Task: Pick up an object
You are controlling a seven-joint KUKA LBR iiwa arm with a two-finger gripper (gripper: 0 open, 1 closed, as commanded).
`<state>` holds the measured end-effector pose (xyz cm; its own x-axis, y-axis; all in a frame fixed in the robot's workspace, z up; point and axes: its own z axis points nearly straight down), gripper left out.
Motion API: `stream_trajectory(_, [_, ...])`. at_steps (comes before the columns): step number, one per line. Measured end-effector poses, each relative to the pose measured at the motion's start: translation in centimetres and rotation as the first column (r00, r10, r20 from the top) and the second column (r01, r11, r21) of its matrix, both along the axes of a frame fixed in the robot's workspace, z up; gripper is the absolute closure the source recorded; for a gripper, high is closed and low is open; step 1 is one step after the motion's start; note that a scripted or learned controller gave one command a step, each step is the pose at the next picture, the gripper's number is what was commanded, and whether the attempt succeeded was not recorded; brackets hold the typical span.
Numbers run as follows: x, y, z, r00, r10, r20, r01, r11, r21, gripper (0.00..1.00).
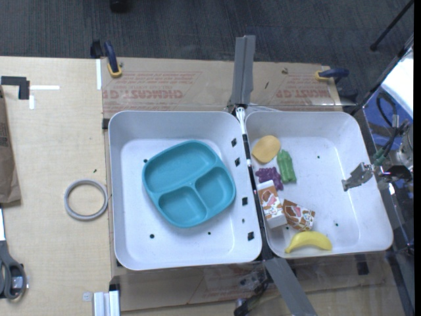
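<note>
Far left on the bench (52, 130) I see a brown paper bag (8, 150) at the edge, scissors (10, 278) near the bottom corner and a grey tape ring (86, 199) lying flat, well apart from the bins. Cardboard (171, 87) lies behind both bins, held by clamps (112, 61) at its back corners.

The left bin (125, 242) holds one thing, a teal plate (189, 184) with three compartments, sitting flat near the middle.

The right bin (342, 137) has all its things crowded along its left wall. At the back is a yellow bun (266, 149), with a green pickle (286, 166) just beside it on the right. A purple grape bunch (268, 175) lies in front of the bun, near the pickle. In front of that comes a white carton (270, 204) against the wall, and a small brown box (299, 216) touching it on the right. A banana (309, 242) lies nearest the front, just past the box.

My claw (358, 175) hangs over the right side of this bin, well apart from every item, above bare white floor. It has nothing between its fingers; how wide they stand I cannot tell from here
</note>
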<state>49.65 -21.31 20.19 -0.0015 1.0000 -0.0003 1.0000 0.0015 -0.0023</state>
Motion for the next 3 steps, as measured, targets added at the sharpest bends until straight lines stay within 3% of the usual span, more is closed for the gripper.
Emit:
stream_trajectory(1, [7.9, 3.4, -3.7, 0.970, -0.242, -0.001, 0.242, 0.970, -0.001, 0.00])
stream_trajectory(2, [11.8, 10.6, -6.4, 0.970, -0.243, -0.001, 0.243, 0.970, -0.001, 0.00])
stream_trajectory(3, [11.8, 10.6, -5.5, 0.971, -0.241, -0.002, 0.241, 0.971, -0.004, 1.00])
